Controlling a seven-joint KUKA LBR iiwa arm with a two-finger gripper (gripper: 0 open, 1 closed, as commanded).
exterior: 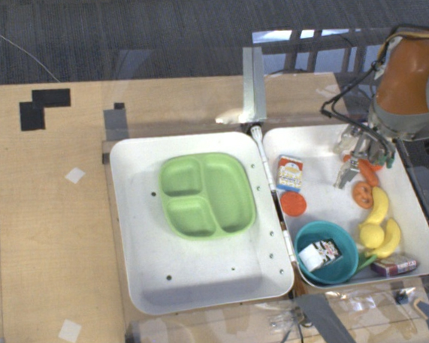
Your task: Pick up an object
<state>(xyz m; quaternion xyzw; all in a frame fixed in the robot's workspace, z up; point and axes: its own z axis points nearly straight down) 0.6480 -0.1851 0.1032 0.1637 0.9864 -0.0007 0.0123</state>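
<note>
In the camera view, two shallow white bins are seen side by side on the wooden bench. The left bin (pixel 146 279) holds a light green plastic divided tray (pixel 205 196). The right bin (pixel 313 142) holds the clutter: a small white and orange carton (pixel 290 173), a flat orange-red round lid (pixel 294 204), a teal plastic bowl (pixel 326 252) with a small printed packet (pixel 318 253) inside it, a yellow toy banana (pixel 378 223), a small orange-red round piece (pixel 362 195) just above the banana, and a purple wrapped bar (pixel 394 266) at the near wall.

The metal two-finger gripper (pixel 358 159) is seen low over the upper right part of the right bin, with an orange carrot-like piece (pixel 370 171) lying at its tips. Whether the jaws are apart or together cannot be told, and a hold on the piece cannot be confirmed.

The approach or grasp step is judged to be in hand. A firm closure on one object and a straight lift clear of the bin wall would be called for next.
</note>
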